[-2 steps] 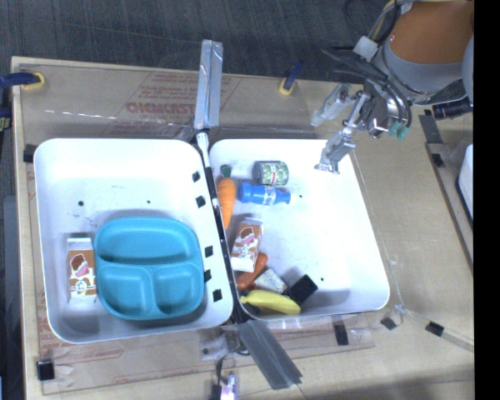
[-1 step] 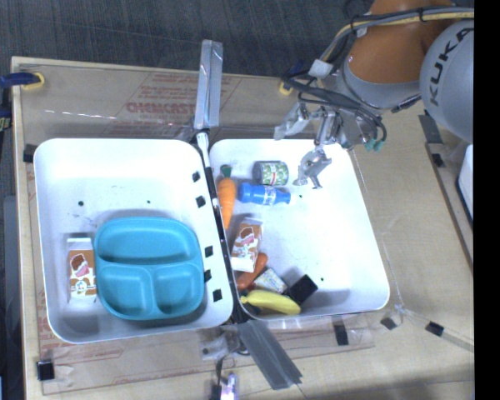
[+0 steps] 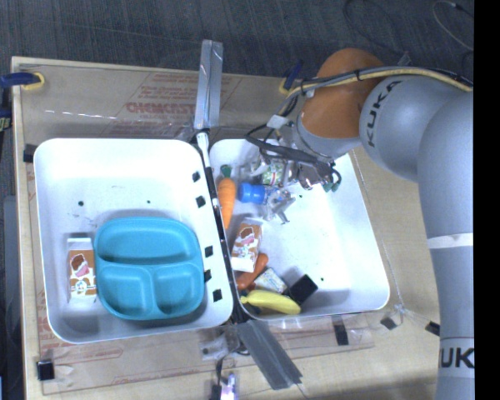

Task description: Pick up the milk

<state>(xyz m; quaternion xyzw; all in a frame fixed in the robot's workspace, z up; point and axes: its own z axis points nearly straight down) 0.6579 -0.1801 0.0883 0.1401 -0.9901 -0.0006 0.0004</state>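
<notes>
Evidently the pick is not yet made: the gripper (image 3: 282, 192) hangs at the right bin's (image 3: 354, 248) far edge, its state impossible to tell, while one milk carton (image 3: 247, 246) lies free by that bin's left wall, another (image 3: 82, 271) in the left bin (image 3: 108, 169).

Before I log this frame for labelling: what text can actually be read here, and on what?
"KUKA", partly seen, on the grey arm, and "UK" low on it.
Red print on the bench: too blurred to read.
Prints on both cartons, left bin and right bin: too small to read.
</notes>
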